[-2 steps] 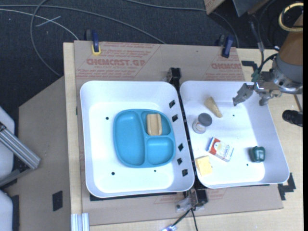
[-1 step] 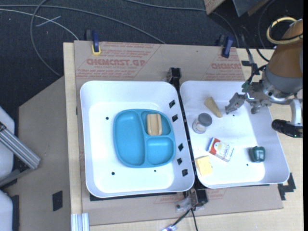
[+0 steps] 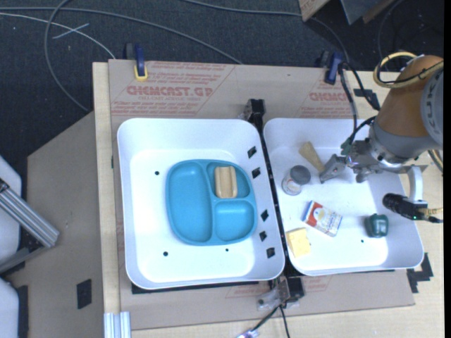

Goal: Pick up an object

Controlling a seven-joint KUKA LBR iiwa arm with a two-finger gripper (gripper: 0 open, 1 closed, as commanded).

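My gripper (image 3: pixel 345 172) hangs over the upper middle of the right bin (image 3: pixel 402 259), open, with nothing between its fingers. Just left of it lie a tan wooden piece (image 3: pixel 309 152), a grey cylinder (image 3: pixel 300 174) and a small round can (image 3: pixel 290 185). Below it sits a red and white packet (image 3: pixel 323 217). A yellow block (image 3: pixel 299 241) lies near the bin's front left corner, and a teal object (image 3: pixel 377 224) lies at the right. The arm's orange band (image 3: pixel 409 104) is above the wrist at the right edge.
The left bin (image 3: pixel 141 259) holds a blue divided plate (image 3: pixel 190 203) with a tan block (image 3: pixel 225 182) in its upper right compartment. A black clip-lined divider (image 3: pixel 264 189) separates the bins. Cables run along the arm at the right.
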